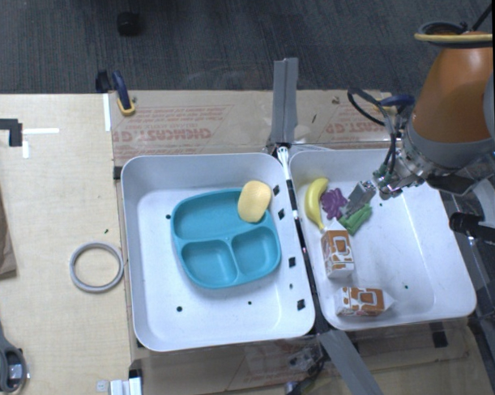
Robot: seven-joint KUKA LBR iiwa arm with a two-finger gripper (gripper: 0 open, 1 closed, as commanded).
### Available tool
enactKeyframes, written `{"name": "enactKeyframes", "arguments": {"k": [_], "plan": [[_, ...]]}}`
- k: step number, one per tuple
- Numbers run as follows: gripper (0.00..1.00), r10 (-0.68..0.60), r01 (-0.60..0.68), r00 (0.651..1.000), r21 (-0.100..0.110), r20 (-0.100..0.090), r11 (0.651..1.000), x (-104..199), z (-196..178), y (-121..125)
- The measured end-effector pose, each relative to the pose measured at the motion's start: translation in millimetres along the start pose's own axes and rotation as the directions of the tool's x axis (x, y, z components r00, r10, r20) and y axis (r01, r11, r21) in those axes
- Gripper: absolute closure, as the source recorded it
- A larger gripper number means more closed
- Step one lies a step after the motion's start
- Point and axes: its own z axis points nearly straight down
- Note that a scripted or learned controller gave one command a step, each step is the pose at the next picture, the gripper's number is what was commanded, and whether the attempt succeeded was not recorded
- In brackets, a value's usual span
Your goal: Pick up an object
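Observation:
My gripper point(363, 197) hangs low in the right bin point(433, 299), near its back left part. Just under its tip lies a green object point(355, 220), touching or nearly touching it. A purple bunch of grapes point(333, 202) sits to the gripper's left, and a yellow banana point(314, 200) lies beside the grapes by the bin's left wall. Two small orange-and-white cartons rest further forward, one point(338, 253) upright-ish in the middle left, one point(363, 300) near the front. I see nothing lifted off the bin floor.
The left bin point(154, 317) holds a blue divided plate point(225, 250) with a pale yellow round fruit point(254, 201) on its back right rim. A grey ring point(97, 266) and scissors point(8, 364) lie on the bench to the left. The arm's orange band point(458, 72) looms at the upper right.

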Motion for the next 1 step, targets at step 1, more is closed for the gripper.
{"name": "enactKeyframes", "arguments": {"k": [1], "plan": [[0.0,-0.059,0.059,0.998,-0.001,0.0,0.998,-11.5,-37.5,-23.3]]}}
